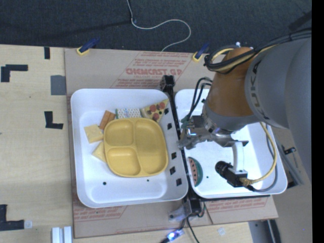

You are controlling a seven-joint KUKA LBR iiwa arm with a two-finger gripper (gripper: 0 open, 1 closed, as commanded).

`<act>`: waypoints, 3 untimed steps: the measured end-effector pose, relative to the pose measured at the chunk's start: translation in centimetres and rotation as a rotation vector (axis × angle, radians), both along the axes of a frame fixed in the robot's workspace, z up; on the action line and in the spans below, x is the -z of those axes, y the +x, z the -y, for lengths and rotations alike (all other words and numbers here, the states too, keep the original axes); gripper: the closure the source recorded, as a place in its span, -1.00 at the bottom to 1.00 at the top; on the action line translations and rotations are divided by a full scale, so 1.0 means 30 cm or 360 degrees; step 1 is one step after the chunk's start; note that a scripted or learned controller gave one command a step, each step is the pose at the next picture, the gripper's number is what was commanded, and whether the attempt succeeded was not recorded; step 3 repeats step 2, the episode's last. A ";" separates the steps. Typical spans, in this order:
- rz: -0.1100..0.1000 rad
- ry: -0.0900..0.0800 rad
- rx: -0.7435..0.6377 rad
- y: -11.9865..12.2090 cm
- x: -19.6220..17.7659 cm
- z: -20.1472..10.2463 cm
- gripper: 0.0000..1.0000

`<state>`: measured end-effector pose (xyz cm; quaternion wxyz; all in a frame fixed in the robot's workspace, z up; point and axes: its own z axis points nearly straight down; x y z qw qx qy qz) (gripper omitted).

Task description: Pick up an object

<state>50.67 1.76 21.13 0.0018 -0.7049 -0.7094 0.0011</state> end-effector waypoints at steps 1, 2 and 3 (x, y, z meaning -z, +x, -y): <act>0.0004 0.0001 0.0000 -0.020 -0.070 -0.142 1.00; 0.0000 -0.0004 0.0007 0.011 -0.006 -0.143 1.00; 0.0000 -0.0004 0.0007 0.011 -0.006 -0.143 1.00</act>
